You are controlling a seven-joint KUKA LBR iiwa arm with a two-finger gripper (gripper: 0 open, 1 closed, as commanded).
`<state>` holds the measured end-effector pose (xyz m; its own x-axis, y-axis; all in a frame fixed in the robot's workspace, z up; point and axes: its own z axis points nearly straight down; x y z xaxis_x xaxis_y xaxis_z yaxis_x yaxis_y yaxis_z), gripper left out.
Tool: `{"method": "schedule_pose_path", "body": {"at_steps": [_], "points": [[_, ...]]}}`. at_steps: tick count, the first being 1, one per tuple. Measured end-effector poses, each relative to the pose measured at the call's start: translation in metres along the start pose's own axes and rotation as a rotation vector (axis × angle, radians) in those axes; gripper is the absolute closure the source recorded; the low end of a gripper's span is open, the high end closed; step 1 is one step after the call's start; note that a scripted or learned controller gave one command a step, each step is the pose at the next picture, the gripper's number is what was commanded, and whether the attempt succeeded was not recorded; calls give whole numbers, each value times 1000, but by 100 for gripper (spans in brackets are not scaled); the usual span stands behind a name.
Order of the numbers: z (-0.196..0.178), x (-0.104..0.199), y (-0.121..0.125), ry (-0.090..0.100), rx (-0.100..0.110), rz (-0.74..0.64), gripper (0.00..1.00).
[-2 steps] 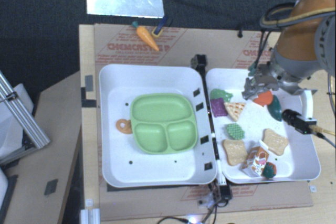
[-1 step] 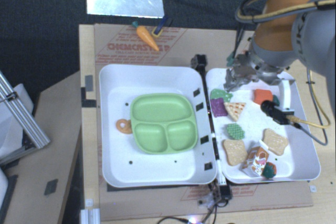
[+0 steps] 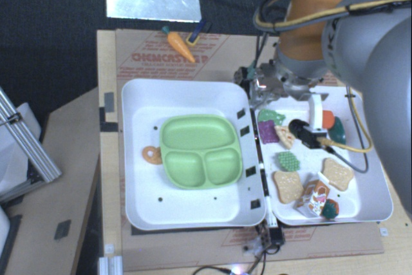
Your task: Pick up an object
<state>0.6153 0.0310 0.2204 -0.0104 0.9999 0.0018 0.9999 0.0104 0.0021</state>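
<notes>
White, shallow and set side by side on the worktop (image 3: 212, 51), the two bins keep a loose stock of toy food apart from a tidier field. Right bin (image 3: 376, 203): green leafy piece (image 3: 271, 117), purple piece (image 3: 265, 132), pale wedge (image 3: 284, 134), knobbly green disc (image 3: 288, 160), two toast slices (image 3: 288, 185) and a small carton (image 3: 315, 196), lying flat and mostly apart, a spacing that leaves room for a descent from above. Left bin (image 3: 135, 158): green divided plate (image 3: 196, 151), with a small tan ring (image 3: 152, 154) just beside its left rim. Gripper (image 3: 259, 88): at the back left corner of the right bin, close to the wall shared with the left bin and just behind the leafy piece; nothing is seen in its hold, and whether it is open or closed cannot be told, since the wrist masks it. Judged from this pose, the leafy or purple piece is the likeliest target, and the nearby wall may hinder the approach. Toy carrot (image 3: 181, 46): on the worktop behind the bins, out of play
</notes>
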Motion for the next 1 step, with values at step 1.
{"method": "schedule_pose_path", "body": {"at_steps": [1], "points": [[-2, 63, 14, 1, -1, -1, 100]]}}
